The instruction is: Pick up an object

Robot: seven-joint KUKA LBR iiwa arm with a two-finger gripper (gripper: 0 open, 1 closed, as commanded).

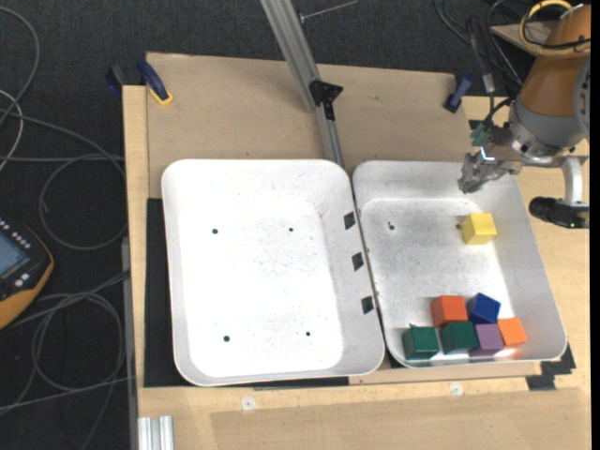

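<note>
Landmark: right bin (pixel 427 187), the white tray nearer the arm; all places below given against it.
Gripper (pixel 476 172): hanging over the far right corner of the right bin, just inside the rim, nothing seen between its tips; too small and dark to judge whether spread or pressed together, so cannot tell.
Arm (pixel 553 92): reaching in from beyond the right bin's right rim, orange band above the wrist, wrist tilted down toward the tray floor.
Yellow block (pixel 478 228): alone on the right bin's floor, near the gripper and a little toward the near side of it; standing apart from the rest, so probably the easiest grasp, with room on every side for the tips.
Cluster: packed into the near right corner of the right bin, touching one another — orange block (pixel 450 308), blue block (pixel 484 307), dark green block (pixel 459 335), purple block (pixel 489 336), second orange block (pixel 512 330), green block (pixel 421 341); crowded against the rim, likely harder to pinch cleanly.
Left bin (pixel 187 251): side by side with the right bin, touching along its left rim.
Progress: judged as approach only, nothing lifted yet.
Next need: probably a short shift toward the yellow block, then a descent squarely over it.
</note>
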